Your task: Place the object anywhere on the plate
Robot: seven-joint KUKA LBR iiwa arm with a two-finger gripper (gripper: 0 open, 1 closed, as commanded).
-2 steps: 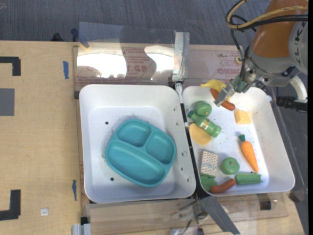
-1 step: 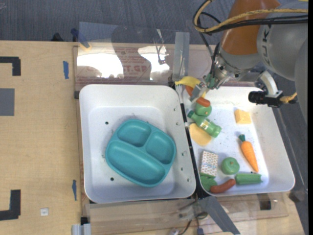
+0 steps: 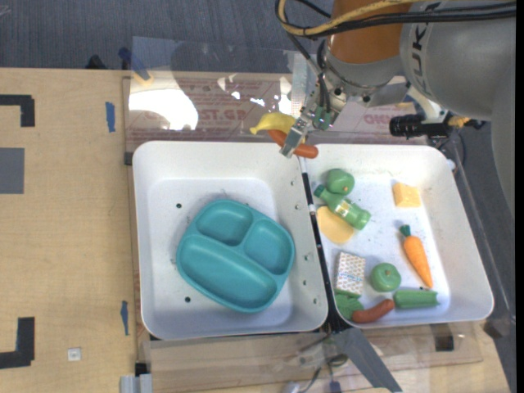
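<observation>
The teal divided plate (image 3: 237, 256) lies in the left bin (image 3: 155, 187), toward its middle. My gripper (image 3: 293, 140) hangs above the back rim where the two bins meet, up and to the right of the plate. A yellow banana-shaped toy (image 3: 273, 124) sticks out to the left from between its fingers, so the gripper is shut on it. A small orange-red piece (image 3: 306, 150) shows just below the fingertips; I cannot tell whether it is held or lying on the rim.
The right bin (image 3: 467, 219) holds several toys: green pieces (image 3: 340, 182), a yellow slice (image 3: 334, 225), a cheese wedge (image 3: 407, 195), a carrot (image 3: 416, 256), a patterned block (image 3: 350, 273), a green apple (image 3: 385, 278) and a red sausage (image 3: 372, 311). A clear panel stands behind the bins.
</observation>
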